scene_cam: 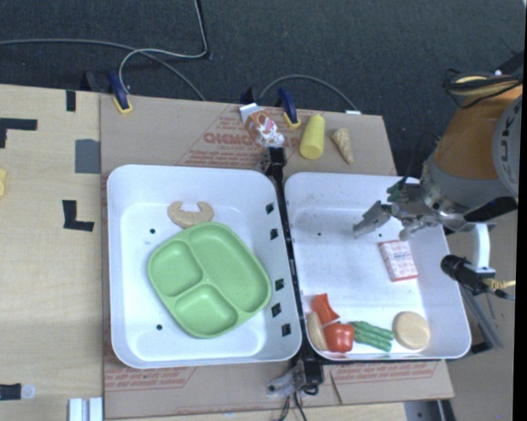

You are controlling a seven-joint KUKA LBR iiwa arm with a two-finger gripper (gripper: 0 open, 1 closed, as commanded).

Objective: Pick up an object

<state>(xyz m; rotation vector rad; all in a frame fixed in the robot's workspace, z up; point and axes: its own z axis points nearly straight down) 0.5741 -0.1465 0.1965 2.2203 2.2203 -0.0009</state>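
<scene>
My gripper (389,223) hangs over the upper right part of the right bin (356,278), open, with nothing between its fingers. One finger (366,223) points left over bare bin floor. Just below the gripper lies a small pink and white box (398,259). Along the bin's front edge lie a red pepper (324,308), a red tomato (338,338), a green vegetable (373,335) and a beige round bun (410,330). The left bin (128,244) holds a green divided plate (209,279) and a tan crescent-shaped piece (190,214).
On the cardboard behind the bins lie a yellow bottle (312,136), a tan cone (343,145) and a small printed packet (262,124). A black divider with clips (282,249) runs between the bins. The arm's orange band (473,144) is at the right.
</scene>
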